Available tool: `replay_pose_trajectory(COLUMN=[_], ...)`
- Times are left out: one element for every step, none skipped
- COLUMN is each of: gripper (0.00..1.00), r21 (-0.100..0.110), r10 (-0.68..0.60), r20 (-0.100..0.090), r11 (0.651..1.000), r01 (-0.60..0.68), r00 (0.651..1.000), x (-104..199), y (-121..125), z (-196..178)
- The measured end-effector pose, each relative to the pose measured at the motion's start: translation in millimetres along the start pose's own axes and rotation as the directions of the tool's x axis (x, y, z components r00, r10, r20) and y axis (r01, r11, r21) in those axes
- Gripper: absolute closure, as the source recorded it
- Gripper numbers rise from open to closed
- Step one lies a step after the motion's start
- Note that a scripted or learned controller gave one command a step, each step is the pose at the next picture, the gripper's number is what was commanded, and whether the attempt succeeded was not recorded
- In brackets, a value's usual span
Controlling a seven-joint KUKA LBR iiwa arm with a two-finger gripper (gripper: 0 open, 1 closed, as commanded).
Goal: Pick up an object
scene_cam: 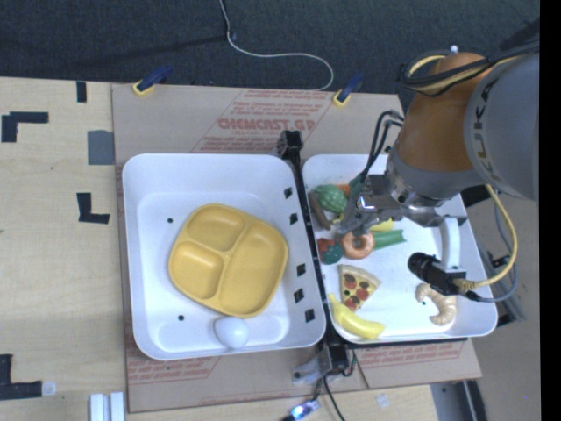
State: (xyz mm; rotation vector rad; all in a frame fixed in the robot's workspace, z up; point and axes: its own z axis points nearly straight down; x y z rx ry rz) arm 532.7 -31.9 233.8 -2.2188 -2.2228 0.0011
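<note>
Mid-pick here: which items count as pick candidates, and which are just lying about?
Candidates, right white bin:
orange ring donut under the end effector
toy pizza slice
yellow banana
tan croissant

Lying about, left white bin:
yellow divided plate
white egg

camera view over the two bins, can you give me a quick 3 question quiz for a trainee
1. True or false: the yellow plate lies in the left bin.
2. Which lies nearest the front rim of the right bin? A) pizza slice B) banana C) donut
3. Fill in: a white ___ sits just in front of the yellow plate.

Key
1. True.
2. B, the banana.
3. Egg. The pincer hangs over the donut in the right bin.
</note>
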Motion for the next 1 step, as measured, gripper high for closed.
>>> replay_pose_trajectory(gripper=[1.00], r21=[0.001], r10=[0.000], r20=[0.000], r11=[1.000], r01=[0.000], r00=[1.000], x=[0.0], y=[6.4], z=[2.4])
